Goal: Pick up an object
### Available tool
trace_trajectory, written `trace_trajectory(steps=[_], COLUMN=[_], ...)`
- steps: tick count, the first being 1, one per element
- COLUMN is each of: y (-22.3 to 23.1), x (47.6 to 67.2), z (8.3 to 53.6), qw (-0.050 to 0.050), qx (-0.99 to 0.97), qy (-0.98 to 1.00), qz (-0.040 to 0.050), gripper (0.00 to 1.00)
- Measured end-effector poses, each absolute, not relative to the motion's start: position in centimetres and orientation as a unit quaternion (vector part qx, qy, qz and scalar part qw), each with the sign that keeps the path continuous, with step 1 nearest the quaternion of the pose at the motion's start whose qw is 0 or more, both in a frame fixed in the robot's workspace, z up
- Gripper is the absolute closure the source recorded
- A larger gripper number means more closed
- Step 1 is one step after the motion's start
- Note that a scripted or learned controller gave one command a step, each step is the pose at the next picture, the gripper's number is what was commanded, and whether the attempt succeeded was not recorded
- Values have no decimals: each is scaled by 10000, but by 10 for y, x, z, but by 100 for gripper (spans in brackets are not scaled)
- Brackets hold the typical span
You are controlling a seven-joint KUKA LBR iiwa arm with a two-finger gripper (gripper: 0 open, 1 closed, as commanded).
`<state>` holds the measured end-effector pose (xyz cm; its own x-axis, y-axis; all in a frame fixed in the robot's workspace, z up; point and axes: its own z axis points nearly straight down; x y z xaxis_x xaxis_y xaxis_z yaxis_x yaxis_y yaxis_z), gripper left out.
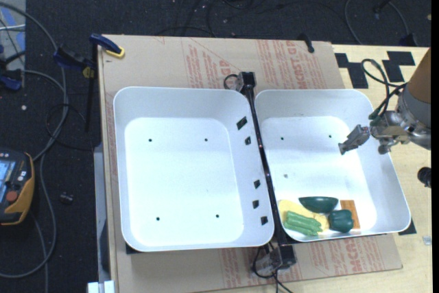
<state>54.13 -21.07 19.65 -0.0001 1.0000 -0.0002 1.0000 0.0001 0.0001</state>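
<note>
My gripper [361,139] hangs over the right side of the right bin [302,103], coming in from the arm at the view's right edge. Nothing shows in it. The objects lie together in that bin's near corner, well below the gripper in the view: a light green ridged piece [302,223], a dark green bowl-shaped piece [318,203], a teal lump [341,220], a yellow piece [296,207] partly under the others, and an orange block [350,206] behind the teal lump.
The left bin [137,103] lies beside the right one, with a black divider [258,154] between them. Both rest on a cardboard sheet [206,58]. Cables and a blue-and-yellow clamp [106,46] lie beyond the bench's far left corner.
</note>
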Motion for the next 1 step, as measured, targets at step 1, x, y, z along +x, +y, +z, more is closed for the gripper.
trace_trajectory(steps=[1], y=[-148], x=[599], z=[83], qw=[-34], qx=[7051], qy=[7091], qz=[-12], gripper=[0])
